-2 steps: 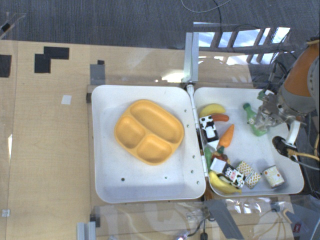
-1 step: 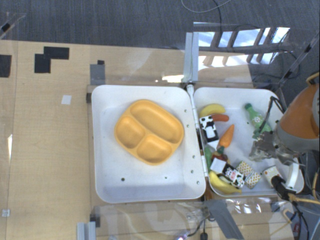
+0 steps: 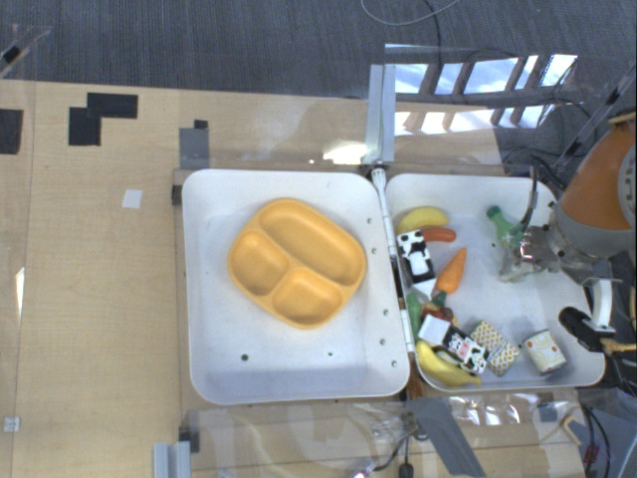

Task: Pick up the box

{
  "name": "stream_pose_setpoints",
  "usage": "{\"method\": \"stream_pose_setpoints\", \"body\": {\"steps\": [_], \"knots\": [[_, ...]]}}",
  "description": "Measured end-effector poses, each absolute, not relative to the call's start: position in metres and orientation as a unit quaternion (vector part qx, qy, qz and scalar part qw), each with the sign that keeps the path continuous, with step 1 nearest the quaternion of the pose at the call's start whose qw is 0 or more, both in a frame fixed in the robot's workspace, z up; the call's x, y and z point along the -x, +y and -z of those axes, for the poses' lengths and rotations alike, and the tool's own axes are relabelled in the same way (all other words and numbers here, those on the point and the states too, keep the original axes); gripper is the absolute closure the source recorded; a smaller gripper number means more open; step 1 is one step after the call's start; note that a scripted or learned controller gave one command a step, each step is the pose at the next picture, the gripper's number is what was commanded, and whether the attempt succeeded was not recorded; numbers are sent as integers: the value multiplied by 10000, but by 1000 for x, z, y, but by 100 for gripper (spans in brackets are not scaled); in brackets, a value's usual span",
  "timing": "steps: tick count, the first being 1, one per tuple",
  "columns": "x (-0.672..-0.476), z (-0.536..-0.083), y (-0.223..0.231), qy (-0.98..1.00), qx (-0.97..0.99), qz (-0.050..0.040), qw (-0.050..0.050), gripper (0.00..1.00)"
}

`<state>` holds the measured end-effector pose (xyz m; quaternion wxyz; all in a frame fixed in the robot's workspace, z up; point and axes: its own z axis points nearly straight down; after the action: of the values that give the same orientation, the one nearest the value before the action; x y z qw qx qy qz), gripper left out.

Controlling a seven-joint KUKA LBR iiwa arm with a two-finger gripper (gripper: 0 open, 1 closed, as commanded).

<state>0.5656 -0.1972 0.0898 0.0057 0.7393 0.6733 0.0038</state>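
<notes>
A small box (image 3: 495,346) with a checkered tan and white pattern lies near the front of the right bin (image 3: 478,192). Beside it to the left lies a second small box (image 3: 460,348) with red, white and black print, resting against a banana (image 3: 443,365). My gripper (image 3: 521,257) hangs over the right side of that bin, below the grey wrist and orange band (image 3: 597,182). It sits well behind the boxes and apart from them. A green bottle-like item (image 3: 503,223) lies just beside the gripper.
The right bin also holds a second banana (image 3: 422,217), a black and white cow toy (image 3: 417,254), a carrot (image 3: 451,270), a green item (image 3: 416,310) and a small cup (image 3: 544,351). The left bin (image 3: 214,366) holds a yellow divided plate (image 3: 296,262).
</notes>
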Motion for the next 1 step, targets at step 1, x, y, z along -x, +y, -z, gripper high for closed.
{"method": "stream_pose_setpoints", "body": {"steps": [1], "knots": [[-651,-88,-169,7996,-6005,23,-27,100]]}}
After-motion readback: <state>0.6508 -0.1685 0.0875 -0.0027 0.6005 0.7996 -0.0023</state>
